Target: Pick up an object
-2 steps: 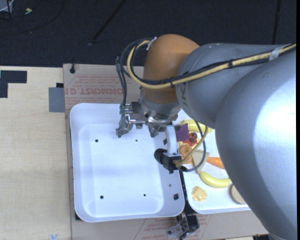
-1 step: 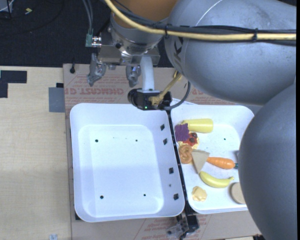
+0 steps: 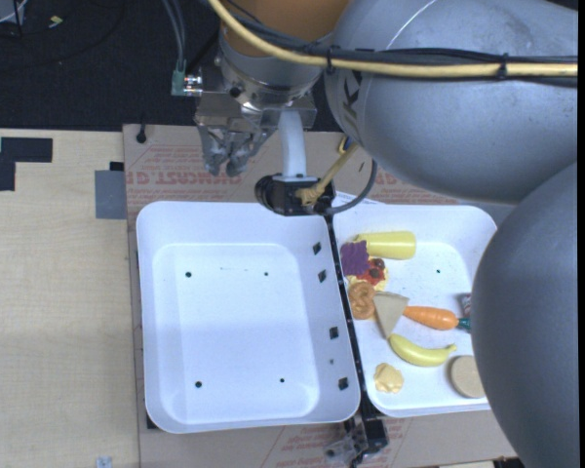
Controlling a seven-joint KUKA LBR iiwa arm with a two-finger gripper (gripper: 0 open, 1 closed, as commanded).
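The gripper hangs beyond the far end of the black seam that runs between the two bins, a little to the left of that end as the camera sees it. It is over the brown cardboard, just outside the far rim of the left bin. Whether the gripper is open or closed, I cannot tell from this angle. Nothing is seen held in it.

All the objects for picking lie in the right bin, on the right side of the seam and well apart from the gripper. The purple toy lies just beside the seam, near its far end. The yellow cylinder is next to the purple toy, one step further from the seam. The round orange piece lies just beside the seam, near its middle. A beige wedge touches this piece on the side away from the seam. After the wedge comes the carrot, which points away from the seam. The banana lies near the seam's near half, just in front of the carrot. A small yellow lump is close to the near end of the seam. The tan disc is the furthest from the seam, at the right side of the bin.
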